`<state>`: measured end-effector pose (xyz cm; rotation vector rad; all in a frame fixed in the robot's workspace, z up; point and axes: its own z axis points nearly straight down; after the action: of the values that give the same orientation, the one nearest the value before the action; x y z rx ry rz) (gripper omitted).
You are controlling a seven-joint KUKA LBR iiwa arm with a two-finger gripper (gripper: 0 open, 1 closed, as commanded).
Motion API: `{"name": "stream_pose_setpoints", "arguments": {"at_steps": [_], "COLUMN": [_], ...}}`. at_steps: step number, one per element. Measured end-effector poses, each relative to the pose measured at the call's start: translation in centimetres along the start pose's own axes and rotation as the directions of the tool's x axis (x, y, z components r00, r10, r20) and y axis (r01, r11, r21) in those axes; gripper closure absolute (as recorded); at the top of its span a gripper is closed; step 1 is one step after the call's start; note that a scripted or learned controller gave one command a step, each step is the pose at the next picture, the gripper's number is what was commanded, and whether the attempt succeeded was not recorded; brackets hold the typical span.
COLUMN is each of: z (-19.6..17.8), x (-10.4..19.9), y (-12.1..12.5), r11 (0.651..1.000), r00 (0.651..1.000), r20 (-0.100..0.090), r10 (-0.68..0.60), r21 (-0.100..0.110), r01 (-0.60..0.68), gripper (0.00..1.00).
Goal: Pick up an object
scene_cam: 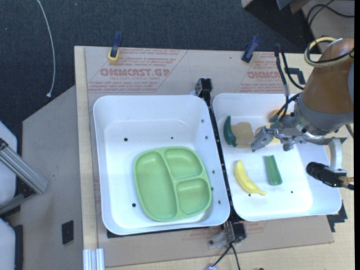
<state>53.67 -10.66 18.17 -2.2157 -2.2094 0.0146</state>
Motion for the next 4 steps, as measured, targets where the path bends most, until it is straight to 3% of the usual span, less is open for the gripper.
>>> {"name": "stream_pose_setpoints", "arguments": {"at_steps": [1, 2, 3, 4], "z": [-0.8, 5.5, 9.5, 8.5], "x": [0.0, 0.4, 0.4, 0.4], "y": [0.3, -0.1, 0.1, 0.2], "r11": [1.0, 1.0, 1.0, 1.0], "r00": [1.0, 1.0, 1.0, 1.0], "r20": [0.002, 0.0, 0.003, 0.004], "r10": [-0.003, -0.002, -0.002, -0.001], "r21": [-0.015, -0.009, -0.019, -0.021], "r01": [0.003, 0.002, 0.002, 0.001], "gripper": [0.0, 0.0, 0.0, 1.0]}}
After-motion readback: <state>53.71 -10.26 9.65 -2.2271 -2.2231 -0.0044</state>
